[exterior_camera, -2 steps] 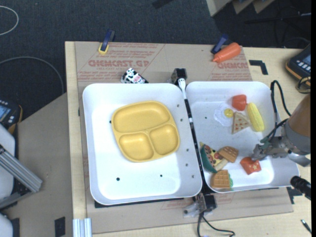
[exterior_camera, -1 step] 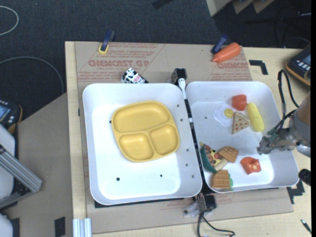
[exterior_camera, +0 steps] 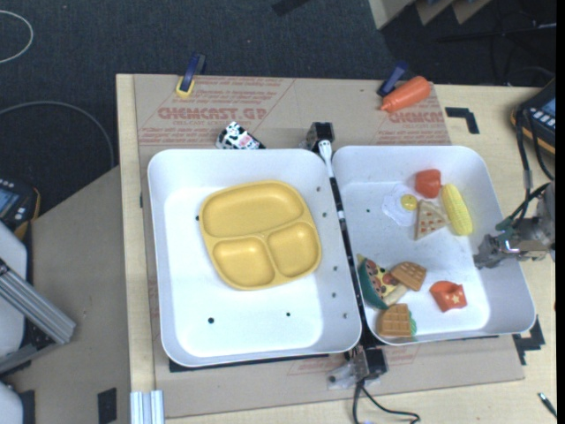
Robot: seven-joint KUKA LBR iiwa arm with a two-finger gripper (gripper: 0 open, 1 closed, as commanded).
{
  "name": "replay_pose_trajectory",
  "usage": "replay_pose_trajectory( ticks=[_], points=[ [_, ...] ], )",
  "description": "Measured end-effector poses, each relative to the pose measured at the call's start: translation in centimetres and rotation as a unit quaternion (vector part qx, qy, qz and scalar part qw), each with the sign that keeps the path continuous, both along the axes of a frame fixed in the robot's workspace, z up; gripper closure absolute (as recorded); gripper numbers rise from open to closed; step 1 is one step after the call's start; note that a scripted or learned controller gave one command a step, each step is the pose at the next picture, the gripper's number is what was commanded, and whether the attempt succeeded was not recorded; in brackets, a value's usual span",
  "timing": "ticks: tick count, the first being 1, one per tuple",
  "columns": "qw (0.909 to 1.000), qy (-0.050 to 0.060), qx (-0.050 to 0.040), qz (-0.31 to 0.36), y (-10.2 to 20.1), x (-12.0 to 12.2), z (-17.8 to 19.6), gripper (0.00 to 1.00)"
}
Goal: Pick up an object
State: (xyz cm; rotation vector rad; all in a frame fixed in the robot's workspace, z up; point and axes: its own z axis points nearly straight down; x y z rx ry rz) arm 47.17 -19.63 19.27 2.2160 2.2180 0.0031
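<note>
Left bin (exterior_camera: pixel 177 237) carries the yellow divided tray (exterior_camera: pixel 259 233), sitting flat and roughly centred, all three wells empty, so it reads as a drop target rather than something to grab. Just above that bin on the board lies a small black-and-white cow toy (exterior_camera: pixel 238 137), outside either bin, likely not in play. Right bin (exterior_camera: pixel 503 281) has the pickable clutter: pizza slice (exterior_camera: pixel 372 281) and waffle (exterior_camera: pixel 409 276) close together near the left wall, a second waffle piece (exterior_camera: pixel 396 322) at the near rim, a red block (exterior_camera: pixel 448 296) just right of those. Further back, fried egg (exterior_camera: pixel 402 205), triangular sandwich piece (exterior_camera: pixel 430 220) and corn cob (exterior_camera: pixel 456 209) are bunched together, with a red cup-like piece (exterior_camera: pixel 428 183) right behind them. Orange carrot (exterior_camera: pixel 405 94) rests on the board beyond the bin. Gripper (exterior_camera: pixel 491 253) is at the right bin's right wall, low, nothing visible between the fingers; the resolution's too poor to say how far apart they stand. Nearest candidate looks like the red block, sitting apart from its neighbours, so probably the cleanest grab.
</note>
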Motion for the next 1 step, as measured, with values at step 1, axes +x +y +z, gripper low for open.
replay_pose_trajectory(
  ticks=[1],
  points=[
    [1.0000,0.000,-0.0001,0.000,-0.04,0.12,3.42,1.00]
  ],
)
